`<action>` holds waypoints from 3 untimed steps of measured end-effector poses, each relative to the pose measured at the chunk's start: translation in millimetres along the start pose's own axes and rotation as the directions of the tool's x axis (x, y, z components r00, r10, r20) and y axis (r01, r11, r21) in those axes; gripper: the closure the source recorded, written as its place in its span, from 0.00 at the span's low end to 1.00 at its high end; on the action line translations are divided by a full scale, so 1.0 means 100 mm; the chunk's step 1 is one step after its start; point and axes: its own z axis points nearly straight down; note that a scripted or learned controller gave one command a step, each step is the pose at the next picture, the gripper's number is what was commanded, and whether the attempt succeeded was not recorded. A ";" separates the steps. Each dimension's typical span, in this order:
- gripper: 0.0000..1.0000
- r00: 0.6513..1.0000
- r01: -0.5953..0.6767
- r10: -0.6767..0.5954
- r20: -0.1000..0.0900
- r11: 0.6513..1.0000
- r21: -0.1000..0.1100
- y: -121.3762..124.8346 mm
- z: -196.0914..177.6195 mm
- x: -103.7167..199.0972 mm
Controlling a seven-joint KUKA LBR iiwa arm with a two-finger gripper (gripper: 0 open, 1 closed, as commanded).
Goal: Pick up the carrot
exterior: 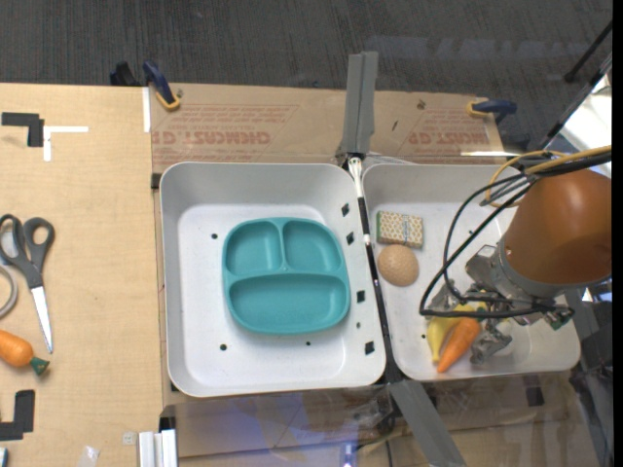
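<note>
egg (397, 266) and patterned block (400, 229) lie far-left of gripper (484, 337); carrot (458, 344) touches a banana (441, 334) just left of it; grip state unclear.

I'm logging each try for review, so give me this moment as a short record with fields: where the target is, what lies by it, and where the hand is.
target: carrot, lying in the right bin, near its front edge
beside it: yellow item, touching the carrot's left side
also in right bin: egg, patterned block
left bin: teal divided plate
hand: low over the right bin, just right of the carrot
held: cannot tell
</note>
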 end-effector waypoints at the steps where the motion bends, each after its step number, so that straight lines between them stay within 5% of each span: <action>1: 0.00 0.972 0.234 -0.234 0.002 0.972 0.002 -0.36 -0.01 0.25; 2: 0.00 0.983 0.182 -0.182 0.002 0.983 -0.001 -0.32 0.00 0.26; 3: 0.00 0.680 0.733 -0.733 0.021 0.680 -0.007 -0.41 -0.13 0.34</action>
